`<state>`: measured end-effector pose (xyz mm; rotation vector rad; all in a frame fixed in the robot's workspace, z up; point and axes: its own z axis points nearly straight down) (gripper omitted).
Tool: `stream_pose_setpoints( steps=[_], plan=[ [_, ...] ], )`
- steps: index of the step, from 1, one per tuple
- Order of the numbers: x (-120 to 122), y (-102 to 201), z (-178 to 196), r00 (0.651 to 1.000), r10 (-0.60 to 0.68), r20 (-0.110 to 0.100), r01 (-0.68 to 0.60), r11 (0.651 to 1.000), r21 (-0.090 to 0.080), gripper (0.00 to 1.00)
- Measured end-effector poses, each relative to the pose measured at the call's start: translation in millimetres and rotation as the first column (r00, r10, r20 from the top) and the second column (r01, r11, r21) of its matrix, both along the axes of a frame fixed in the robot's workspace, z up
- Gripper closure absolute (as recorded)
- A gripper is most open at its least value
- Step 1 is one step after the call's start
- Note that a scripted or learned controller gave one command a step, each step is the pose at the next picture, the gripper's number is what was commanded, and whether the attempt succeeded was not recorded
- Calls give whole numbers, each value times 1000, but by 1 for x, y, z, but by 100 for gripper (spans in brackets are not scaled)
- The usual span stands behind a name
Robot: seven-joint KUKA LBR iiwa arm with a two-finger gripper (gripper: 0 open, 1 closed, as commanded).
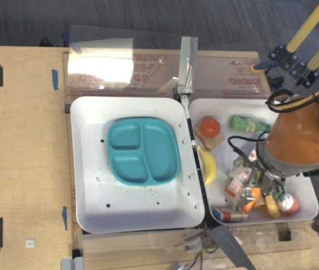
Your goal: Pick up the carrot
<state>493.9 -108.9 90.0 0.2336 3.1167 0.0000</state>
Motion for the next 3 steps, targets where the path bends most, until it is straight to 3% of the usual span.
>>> stream_pose_setpoints(
  steps=[1,2,3],
  plan=[
    [5,0,13,1000,1,15,-1,1000,-2,100],
    [-13,19,13,1000,-6,-14,6,1000,3,100],
    [-9,-19,1,931,365,0,-365,931,-5,100]
  ],
)
